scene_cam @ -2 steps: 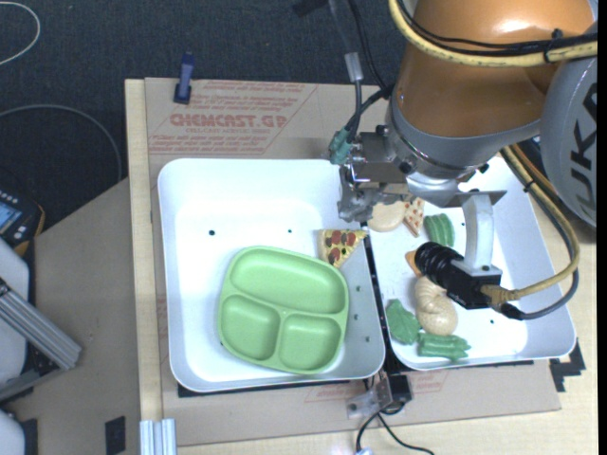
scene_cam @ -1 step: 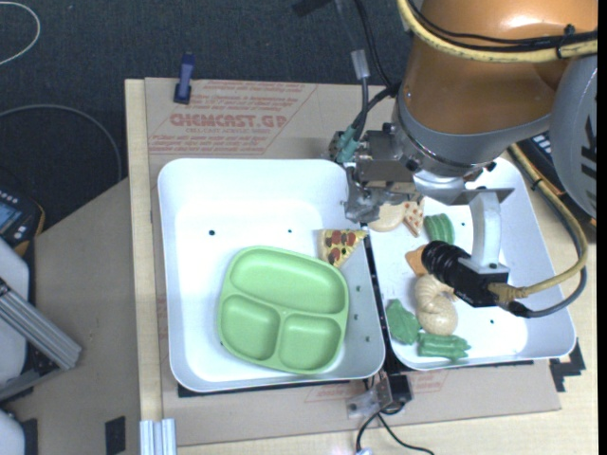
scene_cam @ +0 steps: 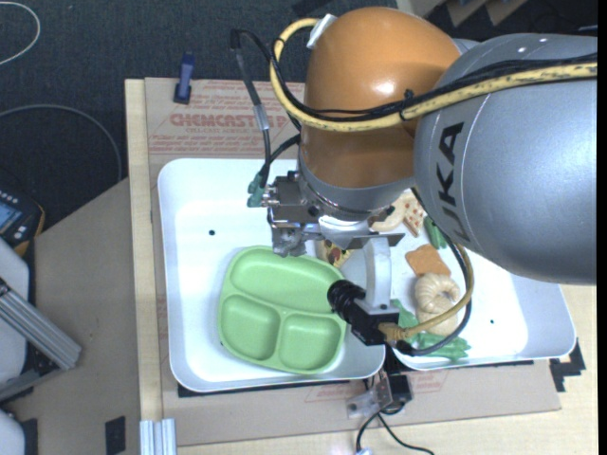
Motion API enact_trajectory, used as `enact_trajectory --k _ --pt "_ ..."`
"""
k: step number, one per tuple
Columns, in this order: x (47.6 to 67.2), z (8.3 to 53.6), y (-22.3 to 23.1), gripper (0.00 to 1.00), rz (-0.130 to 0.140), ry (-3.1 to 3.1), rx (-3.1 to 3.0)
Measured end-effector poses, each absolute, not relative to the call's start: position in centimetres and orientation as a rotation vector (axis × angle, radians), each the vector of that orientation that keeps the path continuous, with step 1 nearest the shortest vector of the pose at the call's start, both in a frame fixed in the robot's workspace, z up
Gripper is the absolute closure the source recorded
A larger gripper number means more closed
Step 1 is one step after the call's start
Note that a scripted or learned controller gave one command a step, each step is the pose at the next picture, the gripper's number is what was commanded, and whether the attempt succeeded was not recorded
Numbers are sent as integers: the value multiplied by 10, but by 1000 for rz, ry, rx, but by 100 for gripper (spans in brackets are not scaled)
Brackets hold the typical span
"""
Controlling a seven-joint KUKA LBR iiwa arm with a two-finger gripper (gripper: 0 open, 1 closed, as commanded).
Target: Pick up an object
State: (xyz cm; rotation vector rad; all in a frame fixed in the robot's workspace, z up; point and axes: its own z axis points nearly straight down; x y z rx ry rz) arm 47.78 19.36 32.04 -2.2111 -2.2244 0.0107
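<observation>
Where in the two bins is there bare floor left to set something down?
Left bin: bare floor left of and behind the green divided tray. Right bin: a bare strip at its front right. Crowded: the middle under the arm's wrist, with the garlic-like bulb and small items.

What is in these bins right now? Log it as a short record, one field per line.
left bin: white, shallow, holds the green tray
green tray: light green, divided into compartments, lying flat near the bin's front
right bin: white, holds several small items by the divider
small items: a tan ridged piece, an orange piece, a green item at the front
arm: grey with orange band, reaching down over the divider between the bins
claw: hidden under the wrist, state cannot be told
</observation>
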Motion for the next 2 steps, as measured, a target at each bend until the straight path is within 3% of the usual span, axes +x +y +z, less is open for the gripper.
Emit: enact_trajectory --k 1,2 --pt "552 275 226 100 -3 -2226 -2220" --pt "477 398 226 100 -20 -2229 -2216"
